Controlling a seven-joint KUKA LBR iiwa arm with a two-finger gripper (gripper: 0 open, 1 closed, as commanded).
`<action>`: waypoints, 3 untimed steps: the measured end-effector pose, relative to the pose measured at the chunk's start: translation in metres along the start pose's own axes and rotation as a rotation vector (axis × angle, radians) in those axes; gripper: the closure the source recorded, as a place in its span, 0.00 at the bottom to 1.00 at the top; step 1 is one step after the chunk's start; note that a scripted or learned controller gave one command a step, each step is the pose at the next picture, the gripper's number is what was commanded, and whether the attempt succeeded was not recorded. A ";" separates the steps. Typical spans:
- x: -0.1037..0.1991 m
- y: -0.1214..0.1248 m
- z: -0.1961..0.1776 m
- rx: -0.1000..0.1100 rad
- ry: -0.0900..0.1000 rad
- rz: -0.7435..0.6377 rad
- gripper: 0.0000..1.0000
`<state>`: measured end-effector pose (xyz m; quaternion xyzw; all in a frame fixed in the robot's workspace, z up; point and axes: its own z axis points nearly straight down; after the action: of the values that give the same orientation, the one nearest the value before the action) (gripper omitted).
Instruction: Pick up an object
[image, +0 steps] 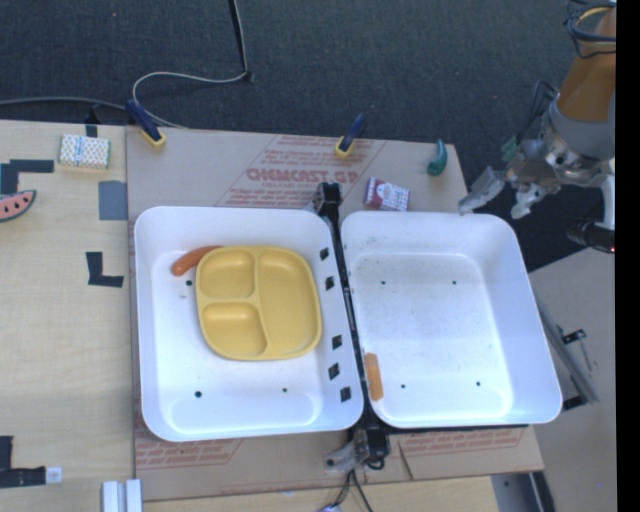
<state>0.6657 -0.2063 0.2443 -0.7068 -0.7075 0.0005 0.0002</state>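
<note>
1. Hovering off the far right corner of the right bin (520, 300), the pincer (498, 196) has its fingers spread apart with nothing between them; it is outside the bin, above its rim.
2. Candidates, placed from that bin: a small orange stick (373, 376) lies inside it, tight against its left wall near the front; the bin floor otherwise carries only dark specks.
3. In the left bin (160, 400) sits a yellow tray (258, 302) with three compartments, and an orange sausage (190, 261) pokes out at the tray's far left edge, touching or partly tucked under it.
4. The stick looks the handiest target: it is in the bin nearest the arm and is narrow enough to fit between the fingers.
5. To do it well, I would turn the wrist so the fingers close across the stick's short width, not along its length.
6. The wall is the snag: one finger must drop between stick and wall, so come down a shade toward the bin's middle and let the closing drag it clear.
7. The tray seems too wide and flat; only its rim could be pinched.
8. Lift straight up and check that the stick comes along.
</note>
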 end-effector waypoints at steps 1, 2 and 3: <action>0.028 0.000 0.158 -0.003 0.000 -0.001 0.00; 0.028 0.001 0.148 -0.005 -0.004 -0.003 1.00; 0.028 0.001 0.148 -0.004 -0.005 -0.002 0.00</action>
<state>0.6662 -0.1787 0.0963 -0.7060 -0.7082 0.0007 -0.0031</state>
